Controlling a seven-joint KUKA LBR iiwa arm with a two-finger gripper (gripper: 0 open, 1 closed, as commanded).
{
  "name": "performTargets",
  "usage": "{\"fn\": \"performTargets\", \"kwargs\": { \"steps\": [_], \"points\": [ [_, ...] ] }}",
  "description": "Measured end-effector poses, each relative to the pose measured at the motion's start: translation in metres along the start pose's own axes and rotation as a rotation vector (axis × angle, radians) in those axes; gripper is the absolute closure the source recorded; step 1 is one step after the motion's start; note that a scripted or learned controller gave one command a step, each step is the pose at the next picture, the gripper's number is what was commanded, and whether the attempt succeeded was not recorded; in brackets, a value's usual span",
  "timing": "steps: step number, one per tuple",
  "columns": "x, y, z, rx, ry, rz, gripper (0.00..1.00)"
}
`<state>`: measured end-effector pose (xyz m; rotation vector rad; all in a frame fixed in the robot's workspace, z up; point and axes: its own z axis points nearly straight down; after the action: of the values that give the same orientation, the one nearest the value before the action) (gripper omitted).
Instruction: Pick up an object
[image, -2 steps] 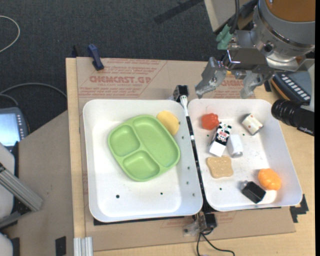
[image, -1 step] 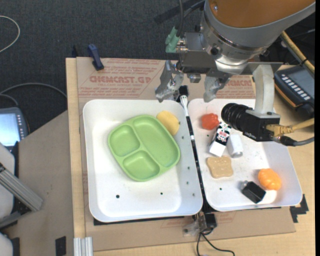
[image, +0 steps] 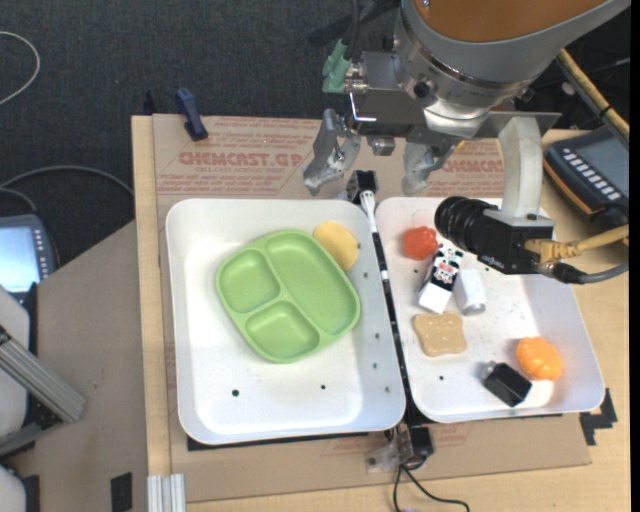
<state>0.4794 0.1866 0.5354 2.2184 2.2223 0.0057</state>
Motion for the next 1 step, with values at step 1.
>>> {"fn": "performTargets", "kwargs": {
  "steps": [1],
  "points": [
    [0.0004, 0.0003, -0.0105, -0.003, 0.0, -0.002, 1.0]
  ]
}}
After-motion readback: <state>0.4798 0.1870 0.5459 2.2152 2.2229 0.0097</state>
